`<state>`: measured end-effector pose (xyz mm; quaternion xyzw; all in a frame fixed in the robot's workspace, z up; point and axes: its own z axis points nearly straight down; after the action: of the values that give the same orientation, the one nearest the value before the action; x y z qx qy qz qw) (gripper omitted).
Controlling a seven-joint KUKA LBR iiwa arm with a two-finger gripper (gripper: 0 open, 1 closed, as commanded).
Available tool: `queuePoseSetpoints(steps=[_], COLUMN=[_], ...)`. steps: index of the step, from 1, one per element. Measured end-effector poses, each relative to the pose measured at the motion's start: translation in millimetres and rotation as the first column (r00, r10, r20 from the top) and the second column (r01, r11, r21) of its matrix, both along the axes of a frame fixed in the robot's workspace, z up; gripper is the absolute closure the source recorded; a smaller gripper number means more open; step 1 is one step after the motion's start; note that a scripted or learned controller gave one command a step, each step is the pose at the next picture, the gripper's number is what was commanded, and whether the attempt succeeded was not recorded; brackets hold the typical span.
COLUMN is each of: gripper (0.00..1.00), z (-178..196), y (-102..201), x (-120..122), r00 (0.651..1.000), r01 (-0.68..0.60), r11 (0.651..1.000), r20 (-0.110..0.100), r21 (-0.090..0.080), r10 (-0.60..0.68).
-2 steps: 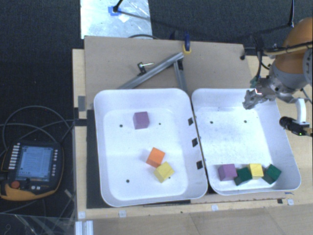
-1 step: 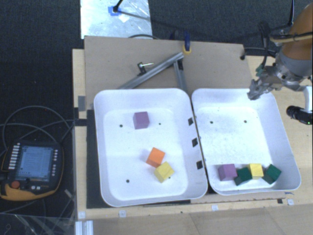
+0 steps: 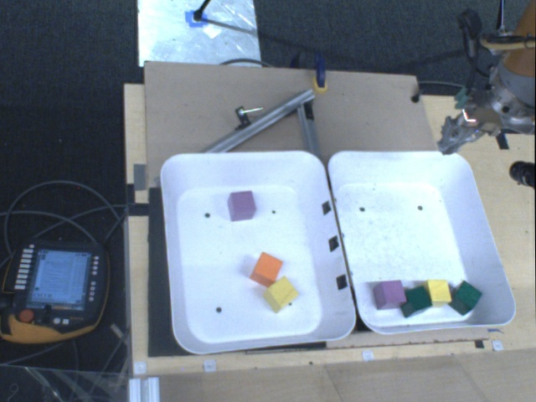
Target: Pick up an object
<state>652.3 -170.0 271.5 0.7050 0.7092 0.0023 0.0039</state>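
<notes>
The left bin (image 3: 180, 249) holds a purple cube (image 3: 241, 205) toward the back, with an orange cube (image 3: 267, 268) and a yellow cube (image 3: 281, 294) touching each other near the front. Along the front wall of the right bin (image 3: 477, 216) sit a purple cube (image 3: 389, 294), a dark green cube (image 3: 415, 301), a yellow cube (image 3: 439, 291) and another green cube (image 3: 466, 296) in a row. My gripper (image 3: 453, 137) hangs at the far right, above the back right corner of the right bin, well away from every cube.
A metal bar (image 3: 260, 122) lies slanted on the brown board behind the left bin. A teach pendant (image 3: 52, 287) with cables rests left of the bench. A foil sheet (image 3: 197, 19) lies on the floor at the back.
</notes>
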Motion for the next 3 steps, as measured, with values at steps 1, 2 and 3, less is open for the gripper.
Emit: queuePoseSetpoints(steps=[1, 2, 3], gripper=[1.00, 1.00, 1.00], z=[-15.0, -27.2, -22.1], y=[55.1, 103.9, 151.9], x=[10.9, 21.3, 26.9], r00=[1.000, 1.000, 1.000], r01=[-0.004, -0.004, -0.004], r11=[1.000, 1.000, 1.000], r20=[-0.007, -0.007, -0.006], r21=[0.003, 0.004, 0.004], r10=[0.004, 0.004, 0.004])
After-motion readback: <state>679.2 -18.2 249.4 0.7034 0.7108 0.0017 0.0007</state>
